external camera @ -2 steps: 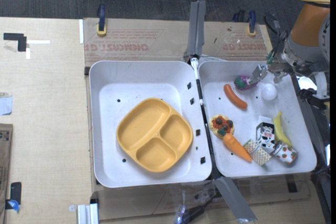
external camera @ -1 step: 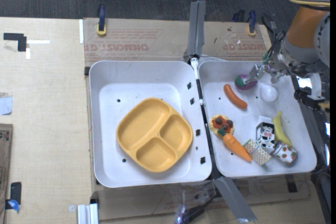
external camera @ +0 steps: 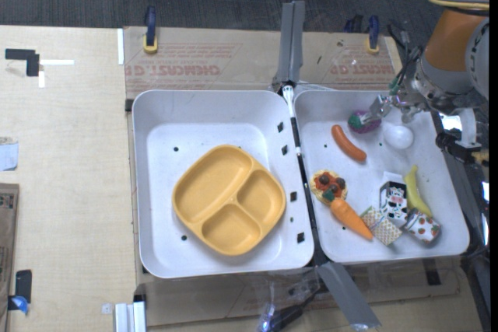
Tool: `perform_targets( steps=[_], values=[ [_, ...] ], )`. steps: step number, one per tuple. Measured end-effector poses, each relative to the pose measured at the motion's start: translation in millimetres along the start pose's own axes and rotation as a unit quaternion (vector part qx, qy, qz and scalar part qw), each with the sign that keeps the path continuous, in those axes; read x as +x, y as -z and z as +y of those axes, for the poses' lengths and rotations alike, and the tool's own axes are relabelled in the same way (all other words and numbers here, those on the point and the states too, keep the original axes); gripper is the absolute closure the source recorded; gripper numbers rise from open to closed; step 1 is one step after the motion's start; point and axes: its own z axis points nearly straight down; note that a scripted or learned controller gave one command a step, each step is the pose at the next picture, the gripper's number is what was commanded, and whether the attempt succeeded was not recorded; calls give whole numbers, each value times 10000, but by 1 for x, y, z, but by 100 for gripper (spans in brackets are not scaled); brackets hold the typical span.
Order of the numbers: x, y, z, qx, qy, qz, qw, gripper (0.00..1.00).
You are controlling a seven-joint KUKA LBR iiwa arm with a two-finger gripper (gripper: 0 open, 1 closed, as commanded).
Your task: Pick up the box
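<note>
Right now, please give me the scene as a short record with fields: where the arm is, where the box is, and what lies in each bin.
arm: gripper over far right of right bin, beside purple item
box: cow-patterned box, near right of right bin, apart from gripper
box neighbours: banana, carrot
also in right bin: sausage, white ball
left bin: yellow divided plate

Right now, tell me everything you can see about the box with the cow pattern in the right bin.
The box is a small white carton with black cow-like patches, seemingly printed cardboard. It sits tilted in the right bin, near the front right. The banana lies against its right side, and a checkered packet sits just below it.
</note>
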Motion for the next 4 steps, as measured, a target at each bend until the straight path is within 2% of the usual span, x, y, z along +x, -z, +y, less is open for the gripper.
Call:
perform_targets(
  steps=[1,2,3,4],
  values=[
    [2,13,3,-48,7,13,10000,100],
    [2,12,3,-43,9,14,10000,0],
    [13,5,-1,9,451,-4,9990,0],
    [-13,-15,-31,40,460,64,9989,0]
  ],
)
